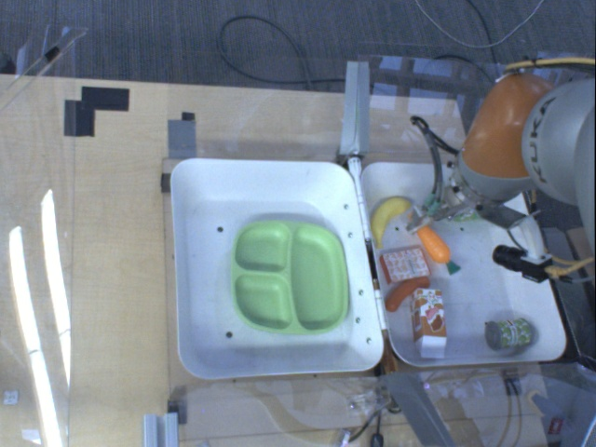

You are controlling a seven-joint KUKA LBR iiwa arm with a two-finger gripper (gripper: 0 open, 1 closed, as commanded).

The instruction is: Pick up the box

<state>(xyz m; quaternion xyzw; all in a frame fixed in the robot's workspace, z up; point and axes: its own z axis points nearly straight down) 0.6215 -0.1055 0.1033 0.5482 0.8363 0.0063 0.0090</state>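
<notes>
Left bin (200,250) holds a green divided tray (289,276) and nothing else that matters for this job. The task's stuff is all in the right bin (540,343).

Going left to right in that bin: a yellow banana (391,214) up near the divider, then the box (430,321), an orange-brown carton w/ a white end, lying flat near the front wall. Its long axis runs roughly front-to-back, white end toward the front. Just above it sits a small red-and-white packet (405,264), and a reddish sausage-shaped thing (402,293) lies between packet and box, touching or nearly touching the box's upper left corner. An orange carrot (434,246) sits above, just beside the packet.

The tool (438,208) hangs over the back part of the bin, by the banana and carrot. Can't tell whether it's spread or pressed together; the wrist hides that. Nothing visibly pinched.

Key relation: box lies toward the front of the bin from the tool, w/ carrot, packet and sausage in between. I'd guess the arm needs to travel forward over those and close across the box's short width. Sausage crowding the corner is the likeliest snag. A greenish can (508,333) sits well right of the box, no obstacle.
</notes>
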